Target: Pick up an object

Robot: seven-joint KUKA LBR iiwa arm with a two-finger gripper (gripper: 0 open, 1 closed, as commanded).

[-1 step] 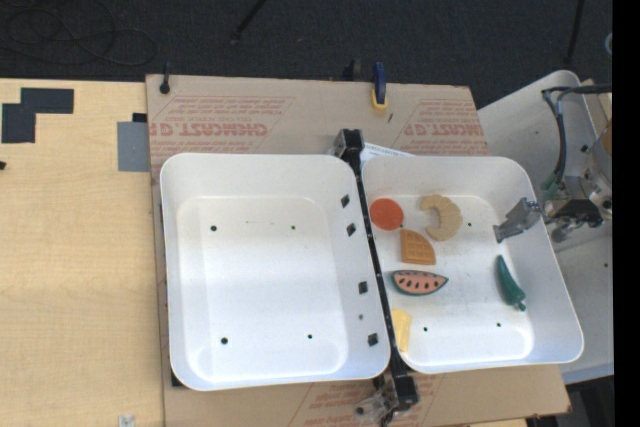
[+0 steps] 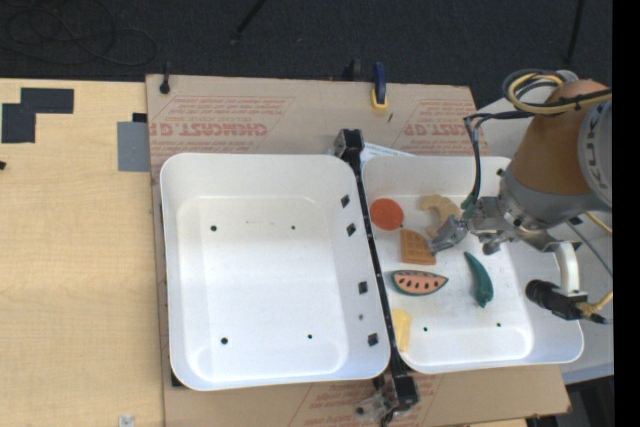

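Waffle piece [image 2: 417, 246] in right bin [image 2: 545, 343], tool [image 2: 447, 235] just beside it, finger spread unclear.

You see a light wood bench [image 2: 70, 245] with a cardboard sheet [image 2: 260, 115] on it. Two white bins sit on the cardboard: left bin [image 2: 180, 245] and, touching its right side, right bin [image 2: 500, 340]. Behind the cardboard, a blue clamp [image 2: 379, 85].

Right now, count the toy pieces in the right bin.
6: orange disc, tan piece, waffle square, watermelon slice, green pepper, yellow piece at the divider. The arm may hide more.
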